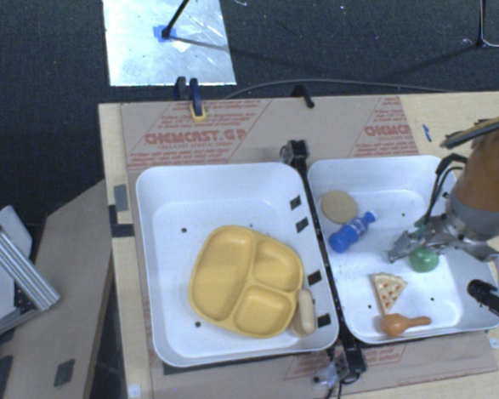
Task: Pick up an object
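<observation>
I have the arm [487,182] in from the right, over the right bin [375,170]. The pincer [416,247] sits low, right at the ball [424,261], a small green one. Its grey fingers [403,245] reach out to the left and seem to touch the ball's upper edge, but from this slant I cannot tell whether they are spread or pressed together, or whether the ball lies between them.

Just below and left of the pincer lies the pizza slice [389,289], a toy wedge pointing down. Below that, near the bin's front wall, lies an orange spoon [401,321], bowl to the left. To the pincer's left, a little higher, a blue bottle [350,231] lies on its side, tilted, cap up to the right. Just above the bottle sits a tan disc [339,206], touching or almost touching it.

Well to the left of the pincer, past the divide, is the left bin [223,184]. It holds a yellow tray [245,280] with three compartments. A pale bun [304,312] rests against the tray's lower right corner.

Both bins stand on the surface [253,126], which is lined with printed cardboard.
</observation>
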